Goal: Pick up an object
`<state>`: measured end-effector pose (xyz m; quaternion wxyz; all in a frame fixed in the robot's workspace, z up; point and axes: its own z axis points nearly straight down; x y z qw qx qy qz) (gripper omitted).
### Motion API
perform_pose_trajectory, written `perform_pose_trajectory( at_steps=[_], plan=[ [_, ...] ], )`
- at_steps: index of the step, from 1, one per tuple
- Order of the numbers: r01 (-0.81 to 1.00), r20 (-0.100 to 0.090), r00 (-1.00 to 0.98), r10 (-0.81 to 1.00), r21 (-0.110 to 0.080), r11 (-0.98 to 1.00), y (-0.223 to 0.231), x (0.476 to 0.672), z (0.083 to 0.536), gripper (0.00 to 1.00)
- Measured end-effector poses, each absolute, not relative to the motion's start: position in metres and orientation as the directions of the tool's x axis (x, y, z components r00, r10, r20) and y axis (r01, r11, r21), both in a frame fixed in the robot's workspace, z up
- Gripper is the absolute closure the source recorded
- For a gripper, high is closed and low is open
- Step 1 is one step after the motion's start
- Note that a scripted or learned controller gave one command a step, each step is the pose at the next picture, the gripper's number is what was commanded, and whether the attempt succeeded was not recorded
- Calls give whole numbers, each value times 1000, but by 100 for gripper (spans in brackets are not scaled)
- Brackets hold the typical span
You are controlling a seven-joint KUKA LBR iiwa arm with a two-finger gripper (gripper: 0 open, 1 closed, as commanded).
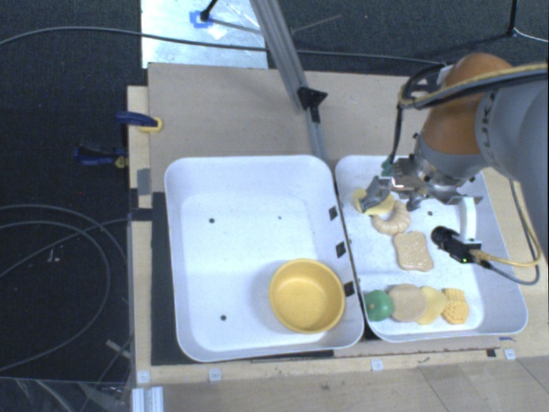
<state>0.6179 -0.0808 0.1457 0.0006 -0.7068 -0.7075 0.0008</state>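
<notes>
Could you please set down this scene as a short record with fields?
left bin: holds a yellow bowl near its front right corner
right bin: holds several food-shaped toys
front row: green piece, tan piece, yellow pieces
middle: flat beige piece
end effector: low over a curved tan piece and a yellow piece at the right bin's back left

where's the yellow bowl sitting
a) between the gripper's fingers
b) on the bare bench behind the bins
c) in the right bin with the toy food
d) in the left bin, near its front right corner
d: the yellow bowl rests on the floor of the left bin, near its front right corner, apart from the toy food in the right bin.
</notes>
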Motion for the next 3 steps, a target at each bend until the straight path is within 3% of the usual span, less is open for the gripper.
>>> perform_pose_trajectory(
  at_steps=[1, 2, 3],
  plan=[
    [1000, 0, -1, 1000, 0, 1, -80, 618, 94, 0],
    [1000, 0, 1, 1000, 4, -1, -81, 619, 108, 100],
    [1000, -1, -2, 1000, 7, 2, -87, 626, 169, 100]
  ],
)
